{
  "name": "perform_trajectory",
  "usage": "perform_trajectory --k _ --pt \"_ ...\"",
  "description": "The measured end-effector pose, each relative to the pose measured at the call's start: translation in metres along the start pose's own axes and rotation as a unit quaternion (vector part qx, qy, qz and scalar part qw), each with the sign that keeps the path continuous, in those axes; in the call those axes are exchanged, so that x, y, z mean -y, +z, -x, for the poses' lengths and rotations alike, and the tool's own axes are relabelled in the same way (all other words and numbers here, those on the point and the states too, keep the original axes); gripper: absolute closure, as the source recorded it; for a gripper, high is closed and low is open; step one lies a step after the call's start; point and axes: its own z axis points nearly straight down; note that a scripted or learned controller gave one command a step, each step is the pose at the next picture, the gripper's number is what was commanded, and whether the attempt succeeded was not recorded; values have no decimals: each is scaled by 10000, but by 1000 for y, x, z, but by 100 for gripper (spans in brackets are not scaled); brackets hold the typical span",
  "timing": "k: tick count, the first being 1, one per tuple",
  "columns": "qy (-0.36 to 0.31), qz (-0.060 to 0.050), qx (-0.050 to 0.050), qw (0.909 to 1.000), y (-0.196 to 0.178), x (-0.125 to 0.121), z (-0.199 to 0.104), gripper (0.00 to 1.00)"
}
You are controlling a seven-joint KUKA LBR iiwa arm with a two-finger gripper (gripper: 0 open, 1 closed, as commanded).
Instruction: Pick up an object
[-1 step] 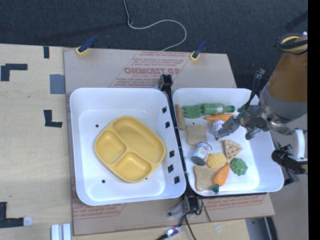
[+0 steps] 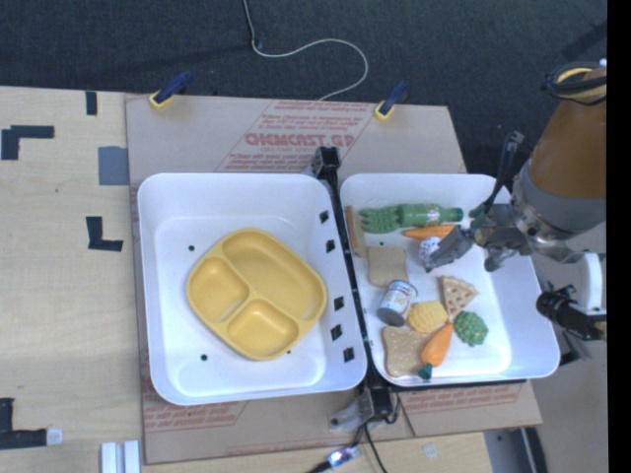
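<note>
Robot gripper [image 2: 463, 247] hangs over the right bin [image 2: 513, 363], fingers spread w/ nothing between them. Directly beside its tips, toward the camera view's top-left: small orange carrot [image 2: 430, 233], long axis left-right (green bottle [image 2: 414, 215] just beyond).

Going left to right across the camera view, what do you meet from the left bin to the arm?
Yellow divided plate → fork → small tin can → corn cob → broccoli → gripper.
</note>
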Motion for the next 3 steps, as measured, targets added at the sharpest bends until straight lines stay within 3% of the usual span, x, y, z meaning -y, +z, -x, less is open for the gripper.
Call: perform_trajectory --k 2,3 --pt "11 -33 -5 10000 125 -2 11 0" --pt "-9 -1 -7 10000 158 -3 9 0"
